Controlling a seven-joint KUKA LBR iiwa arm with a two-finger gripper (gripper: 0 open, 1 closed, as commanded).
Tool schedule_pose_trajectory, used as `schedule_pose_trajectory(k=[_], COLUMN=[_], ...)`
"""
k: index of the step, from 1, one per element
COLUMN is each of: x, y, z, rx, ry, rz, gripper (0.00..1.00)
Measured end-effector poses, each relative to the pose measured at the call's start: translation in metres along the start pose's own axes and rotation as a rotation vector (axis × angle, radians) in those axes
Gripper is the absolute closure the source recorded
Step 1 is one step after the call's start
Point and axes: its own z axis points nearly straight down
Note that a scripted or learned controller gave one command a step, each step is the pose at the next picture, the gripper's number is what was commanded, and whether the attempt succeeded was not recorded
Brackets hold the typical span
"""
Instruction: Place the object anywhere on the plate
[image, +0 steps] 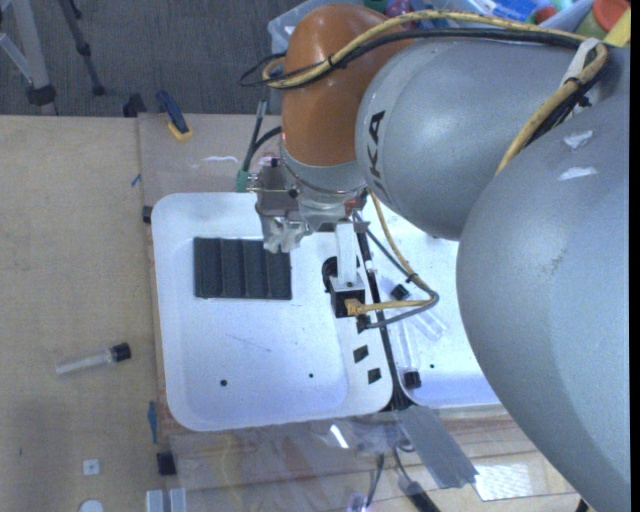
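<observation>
Right now the move turns on how the jaws stand to the dark ribbed plate (243, 268). The plate lies flat in the left white bin (180, 390), toward that bin's far half, with its long axis running left to right and its ribs running near to far. The jaws hang below the arm's orange band (325, 90), over the plate's far right corner, so most of the plate stretches away to their left and slightly nearer the camera. Whether they sit above the corner or touch it cannot be judged from this slanted view.

The wrist's pale metal body covers the tips of the jaws, so it cannot be told whether they are spread or pressed together. Nor can it be told whether anything is pinched between them. No loose item that would be the object to place can be made out with any certainty. The bin floor around the plate shows only a few small dark specks, and the grey arm (470, 150) covers most of the right bin (445, 388).

If the object is carried, the placement looks close, since a short shift left would bring it over the plate's middle rather than its edge. A release at the corner risks the object tipping off onto the bin floor.

Outside the bins, a small syringe-like tube (92, 358) lies on the surface well to the left.
</observation>
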Motion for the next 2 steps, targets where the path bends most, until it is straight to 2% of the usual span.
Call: schedule_pose_trajectory(k=[1,2], x=[0.021,-0.048], y=[-0.054,-0.007], z=[-0.13,-0.183], rx=[0.0,-0.002], ry=[0.001,0.0], rz=[-0.031,0.199], gripper=[1.0,1.0])
